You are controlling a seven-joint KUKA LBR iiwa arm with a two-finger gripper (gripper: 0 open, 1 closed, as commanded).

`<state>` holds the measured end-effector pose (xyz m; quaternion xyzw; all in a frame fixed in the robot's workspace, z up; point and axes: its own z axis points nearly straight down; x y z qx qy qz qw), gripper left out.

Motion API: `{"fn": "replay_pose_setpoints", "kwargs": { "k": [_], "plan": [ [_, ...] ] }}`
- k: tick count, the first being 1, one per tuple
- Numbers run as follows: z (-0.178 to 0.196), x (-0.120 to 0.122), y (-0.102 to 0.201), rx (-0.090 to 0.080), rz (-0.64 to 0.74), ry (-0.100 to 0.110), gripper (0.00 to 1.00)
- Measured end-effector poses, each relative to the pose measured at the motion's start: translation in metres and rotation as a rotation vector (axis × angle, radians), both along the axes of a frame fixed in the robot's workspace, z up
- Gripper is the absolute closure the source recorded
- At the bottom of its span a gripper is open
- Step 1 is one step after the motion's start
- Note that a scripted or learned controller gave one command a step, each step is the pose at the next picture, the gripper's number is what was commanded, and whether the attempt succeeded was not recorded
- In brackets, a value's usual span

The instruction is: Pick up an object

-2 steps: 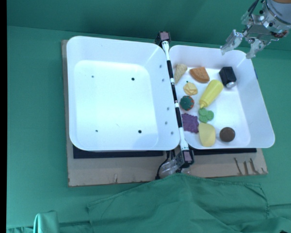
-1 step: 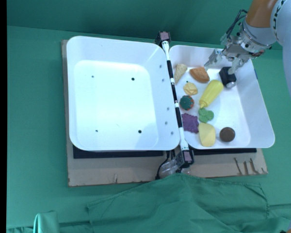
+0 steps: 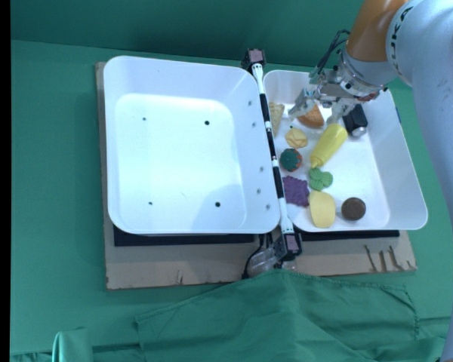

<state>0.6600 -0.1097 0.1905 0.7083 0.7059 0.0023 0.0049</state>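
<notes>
The gripper [image 3: 317,105] hung low in the right bin [image 3: 408,194], its fingers spread around a small orange piece [image 3: 312,118] near the far wall; whether they had closed on it could not be told. That piece looked like a light, hard plastic toy, smooth and apt to slip, best pinched across its narrow sides. A yellow bottle [image 3: 328,143] lay just beside it.
</notes>
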Motion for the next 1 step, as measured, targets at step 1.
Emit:
{"fn": "replay_pose_setpoints", "kwargs": {
  "k": [1],
  "plan": [
    [0.0111, 0.0000, -0.0010, -0.001, -0.003, -0.001, 1.00]
  ]
}}
